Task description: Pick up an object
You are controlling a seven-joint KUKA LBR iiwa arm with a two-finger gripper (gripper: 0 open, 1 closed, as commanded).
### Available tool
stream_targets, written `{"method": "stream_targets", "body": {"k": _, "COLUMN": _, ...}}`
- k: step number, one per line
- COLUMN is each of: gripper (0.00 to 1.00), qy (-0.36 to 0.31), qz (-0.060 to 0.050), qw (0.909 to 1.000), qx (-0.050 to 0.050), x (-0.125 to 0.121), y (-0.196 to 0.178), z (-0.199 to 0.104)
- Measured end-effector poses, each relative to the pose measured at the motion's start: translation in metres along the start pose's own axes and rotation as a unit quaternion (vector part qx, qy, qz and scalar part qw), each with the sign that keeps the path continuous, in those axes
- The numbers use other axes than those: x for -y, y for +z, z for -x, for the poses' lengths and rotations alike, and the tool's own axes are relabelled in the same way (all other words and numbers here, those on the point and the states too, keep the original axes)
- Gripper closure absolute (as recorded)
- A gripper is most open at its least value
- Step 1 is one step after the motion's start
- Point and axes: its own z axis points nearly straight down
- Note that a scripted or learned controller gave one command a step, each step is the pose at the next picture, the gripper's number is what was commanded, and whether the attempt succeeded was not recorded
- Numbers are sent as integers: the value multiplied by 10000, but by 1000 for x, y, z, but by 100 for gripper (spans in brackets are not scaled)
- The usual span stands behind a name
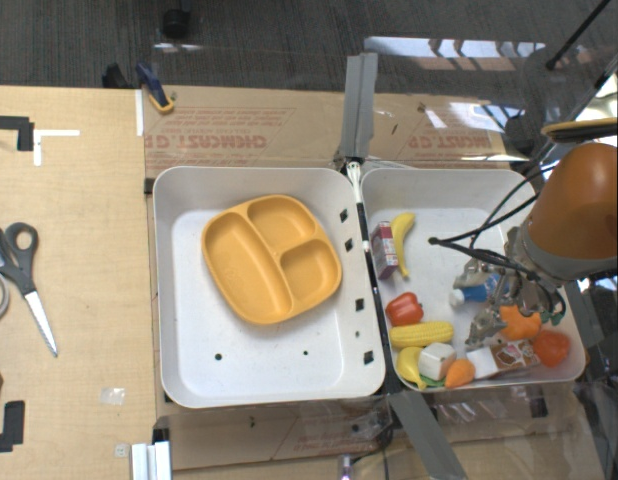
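While the gripper (486, 326) hangs low in the right bin (444, 193), its metal fingers seem spread above a glossy heap of plastic toy food: a curved banana (402, 238), red pepper (404, 308), knobbly corn cob (421, 334), carrot (458, 372) and tomato (552, 347). Nothing sits between them. The left bin (179, 298) holds a smooth orange divided plate (271, 258); steel scissors (27, 278) lie on the wooden worktop (69, 198).
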Motion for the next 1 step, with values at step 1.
{"method": "stream_targets", "body": {"k": 1, "gripper": 0, "qy": 602, "qz": -25, "qw": 9981, "qx": 160, "x": 2, "y": -7, "z": -28}}
